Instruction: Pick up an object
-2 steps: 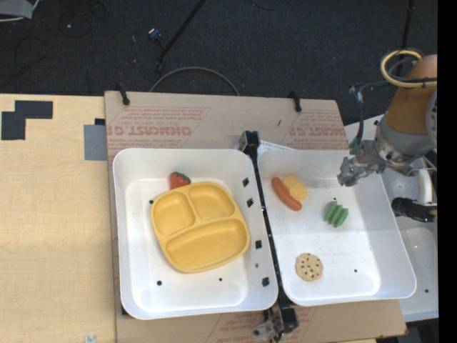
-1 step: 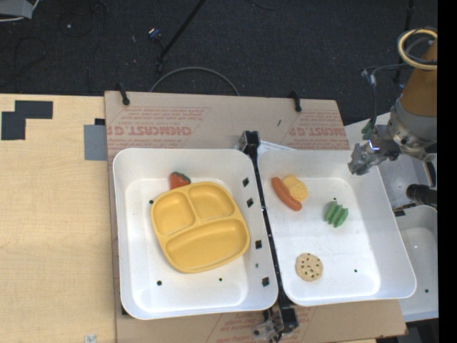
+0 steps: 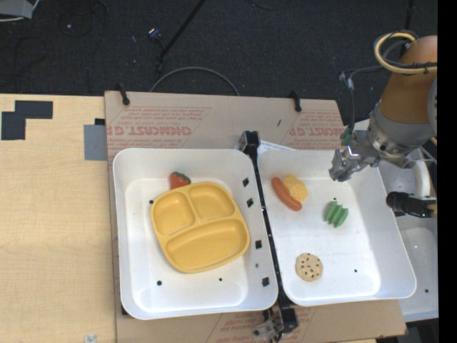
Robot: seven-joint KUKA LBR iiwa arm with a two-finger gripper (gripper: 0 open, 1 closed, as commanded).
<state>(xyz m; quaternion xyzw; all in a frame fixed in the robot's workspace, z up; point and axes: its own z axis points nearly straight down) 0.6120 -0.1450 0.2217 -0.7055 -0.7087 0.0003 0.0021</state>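
Hand [image 3: 344,168] over right bin [image 3: 385,277], far edge; grip state indeterminate. Green object [image 3: 335,214] just below hand; hot dog [image 3: 286,193] left of it; cookie [image 3: 308,267] further below. Yellow tray [image 3: 200,226] far left.

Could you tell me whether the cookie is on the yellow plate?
No, the cookie lies in the right bin, while the yellow plate sits in the left bin.

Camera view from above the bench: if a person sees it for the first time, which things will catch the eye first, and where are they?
The yellow divided plate strikes first; it fills much of the left bin, with a small orange-red toy at its upper left edge. In the right bin lie a hot dog toy, a green toy and a cookie. The claw hangs over that bin's upper right part.
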